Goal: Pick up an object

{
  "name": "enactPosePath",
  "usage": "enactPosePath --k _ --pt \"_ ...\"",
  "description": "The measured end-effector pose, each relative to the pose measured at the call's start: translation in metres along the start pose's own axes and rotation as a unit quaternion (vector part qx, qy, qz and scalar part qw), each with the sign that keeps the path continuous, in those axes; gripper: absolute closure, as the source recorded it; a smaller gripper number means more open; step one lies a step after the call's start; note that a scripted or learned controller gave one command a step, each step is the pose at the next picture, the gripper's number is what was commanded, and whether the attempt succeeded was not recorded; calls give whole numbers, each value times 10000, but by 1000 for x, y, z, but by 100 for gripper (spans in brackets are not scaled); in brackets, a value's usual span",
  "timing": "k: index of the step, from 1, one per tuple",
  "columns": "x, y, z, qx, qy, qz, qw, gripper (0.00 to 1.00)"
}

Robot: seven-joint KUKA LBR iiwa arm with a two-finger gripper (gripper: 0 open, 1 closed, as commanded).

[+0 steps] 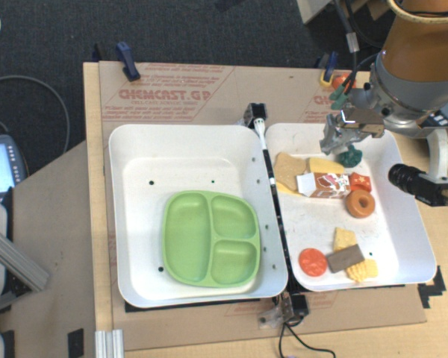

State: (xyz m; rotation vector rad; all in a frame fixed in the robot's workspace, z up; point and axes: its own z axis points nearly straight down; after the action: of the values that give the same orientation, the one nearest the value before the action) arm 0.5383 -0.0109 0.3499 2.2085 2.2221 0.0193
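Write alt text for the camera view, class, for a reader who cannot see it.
A grey robot arm's gripper hovers over the far end of the right bin, beside a small teal object, above scattered toy food including a doughnut and tomato. The left bin holds a green divided plate.

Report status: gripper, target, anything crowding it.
Gripper low over right bin, far end. Teal object just beneath, grasp unconfirmed. Yellow block and red carton close by.

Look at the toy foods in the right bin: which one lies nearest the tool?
The small dark green piece, directly under the tool at the bin's far end; the doughnut and tomato lie farther away.
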Motion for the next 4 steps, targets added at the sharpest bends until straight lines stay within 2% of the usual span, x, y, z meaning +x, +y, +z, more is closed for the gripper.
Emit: enactPosePath --k 1,2,3,4 --pt "55 -61 -19 82 3 -7 10000 100" --pt "46 -65 160 166 -21 43 9999 100" --pt "47 -60 141 64 -11 44 10000 100" --pt "121 -57 27 14 19 -15 10000 100"
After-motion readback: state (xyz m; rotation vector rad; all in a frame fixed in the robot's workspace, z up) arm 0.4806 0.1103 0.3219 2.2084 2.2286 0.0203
